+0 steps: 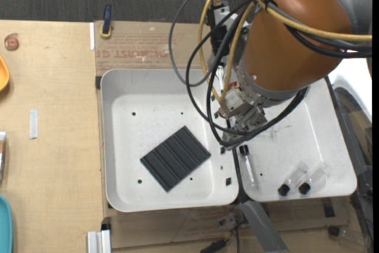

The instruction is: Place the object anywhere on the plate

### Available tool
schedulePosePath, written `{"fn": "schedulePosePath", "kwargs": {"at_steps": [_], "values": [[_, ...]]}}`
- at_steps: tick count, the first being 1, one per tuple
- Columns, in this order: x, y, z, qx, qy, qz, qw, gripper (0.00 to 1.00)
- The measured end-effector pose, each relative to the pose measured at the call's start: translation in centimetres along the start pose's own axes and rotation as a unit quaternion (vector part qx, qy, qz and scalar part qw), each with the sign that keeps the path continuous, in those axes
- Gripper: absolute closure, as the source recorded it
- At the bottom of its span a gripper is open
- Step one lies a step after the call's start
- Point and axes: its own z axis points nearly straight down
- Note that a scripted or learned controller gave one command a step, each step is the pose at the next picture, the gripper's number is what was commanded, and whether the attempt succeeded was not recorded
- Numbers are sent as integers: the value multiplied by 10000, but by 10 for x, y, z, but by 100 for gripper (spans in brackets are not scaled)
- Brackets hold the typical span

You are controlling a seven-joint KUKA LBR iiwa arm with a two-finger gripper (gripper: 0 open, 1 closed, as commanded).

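Clear tube [247, 166], black cap (lying flat), below gripper [241, 134], right bin [331, 186]

Gripper [243, 127] fingers hidden beneath the arm's orange band [296, 38]

A ribbed plate [176, 158] lies tilted in the left bin [118, 127]. In the right bin [331, 127], one vial [246, 164] lies near the dividing edge and two more vials [299, 179] lie together toward the front right. The arm [290, 38] hangs above both bins.
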Motion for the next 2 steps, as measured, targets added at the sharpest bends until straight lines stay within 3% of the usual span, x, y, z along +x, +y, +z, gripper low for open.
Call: {"fn": "schedulePosePath", "kwargs": {"at_steps": [1, 2], "values": [[-43, -25, -27, -10, -7, -2347, 9721, 100], [-77, -96, 76, -25, -8, -2869, 9579, 100]]}}
